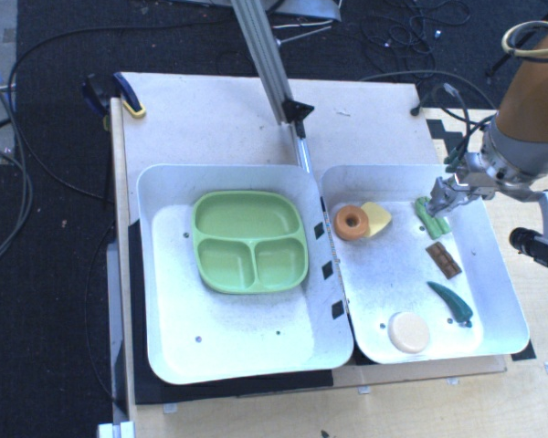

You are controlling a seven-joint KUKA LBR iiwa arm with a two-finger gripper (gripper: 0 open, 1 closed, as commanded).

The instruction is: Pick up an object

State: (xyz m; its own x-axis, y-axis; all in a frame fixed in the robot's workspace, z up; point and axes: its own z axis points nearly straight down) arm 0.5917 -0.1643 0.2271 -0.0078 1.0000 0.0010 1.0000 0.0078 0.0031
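The right bin (493, 245) holds several small items: an orange-brown doughnut (351, 223) touching a yellow wedge (376, 218), a light green piece (430, 217), a brown bar (444, 260), a teal pepper-shaped piece (452, 303) and a cream round disc (408, 331). My gripper (441, 197) reaches in from the right and hangs at the bin's upper right, right over the top of the light green piece. Nothing is visibly lifted off the bin floor.
The left bin (164, 336) bears a green divided plate (251, 241). A metal pole (269, 57) slants down to the seam between the bins. Cables lie on the dark floor behind the bench. A blue and yellow tool (129, 97) lies at the bench's back left corner.
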